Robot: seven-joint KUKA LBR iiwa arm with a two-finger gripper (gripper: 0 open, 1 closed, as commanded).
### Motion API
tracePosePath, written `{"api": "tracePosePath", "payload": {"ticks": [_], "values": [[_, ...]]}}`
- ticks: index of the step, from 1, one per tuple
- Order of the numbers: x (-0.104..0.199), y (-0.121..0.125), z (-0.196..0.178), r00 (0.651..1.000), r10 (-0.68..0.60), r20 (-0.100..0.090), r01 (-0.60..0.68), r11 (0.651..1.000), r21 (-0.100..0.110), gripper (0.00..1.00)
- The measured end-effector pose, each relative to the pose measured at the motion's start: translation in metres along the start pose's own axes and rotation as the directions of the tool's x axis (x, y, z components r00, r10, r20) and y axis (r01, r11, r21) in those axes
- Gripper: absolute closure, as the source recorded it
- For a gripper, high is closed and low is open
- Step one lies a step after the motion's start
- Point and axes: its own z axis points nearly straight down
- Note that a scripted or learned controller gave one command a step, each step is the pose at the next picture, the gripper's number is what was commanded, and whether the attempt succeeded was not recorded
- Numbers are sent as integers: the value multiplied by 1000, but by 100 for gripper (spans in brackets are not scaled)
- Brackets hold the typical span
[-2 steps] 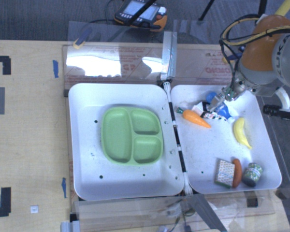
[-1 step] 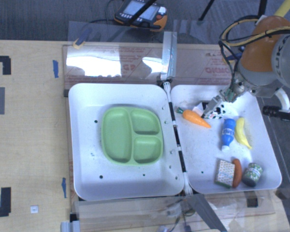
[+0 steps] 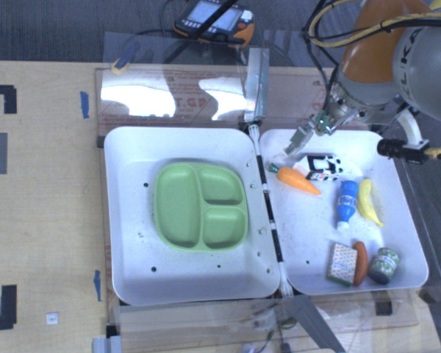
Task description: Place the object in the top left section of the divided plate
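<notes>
Blue bottle (image 3: 346, 201) beside banana (image 3: 369, 200), sausage (image 3: 361, 262) against patterned box (image 3: 342, 263), dark can (image 3: 384, 265), handheld device (image 3: 213, 17)

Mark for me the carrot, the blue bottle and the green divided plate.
carrot (image 3: 299, 182): camera view, middle of its orange body.
blue bottle (image 3: 346, 200): camera view, centre of its blue side.
green divided plate (image 3: 175, 201): camera view, bare floor of its large left section.

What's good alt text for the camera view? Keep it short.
A grey robot arm's gripper hovers above a toy carrot in the right white bin, beside a blue bottle, banana and other small items. The left bin holds a green divided plate.
</notes>
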Motion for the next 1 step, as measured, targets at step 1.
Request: {"api": "tracePosePath", "payload": {"ticks": [1], "values": [[121, 75, 1, 946, 325, -1, -325, 946, 3, 0]]}}
